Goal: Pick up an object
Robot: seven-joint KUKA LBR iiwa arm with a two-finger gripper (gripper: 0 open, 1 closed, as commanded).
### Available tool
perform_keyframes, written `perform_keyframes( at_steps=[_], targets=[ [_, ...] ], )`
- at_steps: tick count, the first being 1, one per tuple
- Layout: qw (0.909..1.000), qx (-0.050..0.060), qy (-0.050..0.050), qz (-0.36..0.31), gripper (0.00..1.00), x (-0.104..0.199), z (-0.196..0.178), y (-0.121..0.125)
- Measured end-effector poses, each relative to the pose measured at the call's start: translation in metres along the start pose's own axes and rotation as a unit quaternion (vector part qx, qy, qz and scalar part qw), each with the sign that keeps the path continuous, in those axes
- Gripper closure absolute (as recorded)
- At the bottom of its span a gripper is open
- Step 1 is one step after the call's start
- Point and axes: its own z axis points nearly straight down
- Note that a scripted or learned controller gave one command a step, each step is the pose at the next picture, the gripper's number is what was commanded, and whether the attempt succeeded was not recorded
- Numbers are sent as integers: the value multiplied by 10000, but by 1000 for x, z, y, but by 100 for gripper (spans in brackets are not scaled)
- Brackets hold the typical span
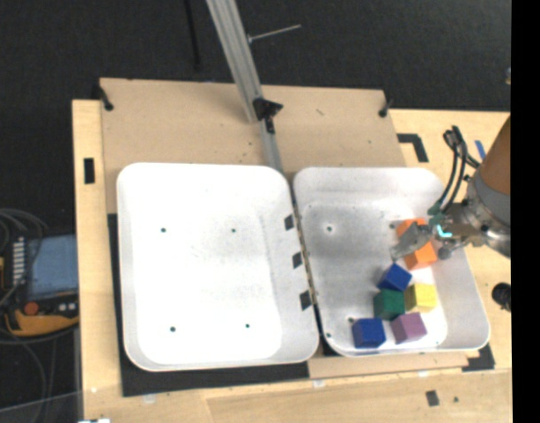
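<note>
In the right-hand shallow white plastic bin (358,192), toward its far right side, the end effector (421,243) sits low over a small orange foam cube (420,256). Arm comes in from the right w/ its orange-banded wrist at the frame edge. Another bit of orange (409,228) shows just above the cube, touching the tool's tip; can't tell whether that's a second block or part of the same one. Whether the end effector is released or clenched, can't tell: the tip is small and blurred against the orange.

Rest of the pile is just below/near: a blue cube (395,278), a green cube (388,303), a yellow cube (423,296), a purple cube (410,326) and a second blue cube (368,333), all resting on the bin floor, bunched close, some touching. The left white bin (208,263) lies alongside on the tan desk (243,113).

Progress, as a judgement: approach looks done, tool is at the orange cube, but no lift is evident; cube looks to be at bin level. Left to do: secure the grip, raise it clear of neighbours. Blue cube sits just beside the orange one, so a sloppy close could nudge it.
</note>
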Motion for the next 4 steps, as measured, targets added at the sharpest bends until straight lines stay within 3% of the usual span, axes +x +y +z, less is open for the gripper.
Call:
perform_keyframes(
  at_steps=[1, 3, 4],
  targets=[
    [10000, -24, -6, 11, 0, 0, -2, 1],
    [10000, 4, -11, 21, 0, -10, 100, 0],
    [10000, -71, -43, 15, 0, -12, 148, 4]
  ],
)
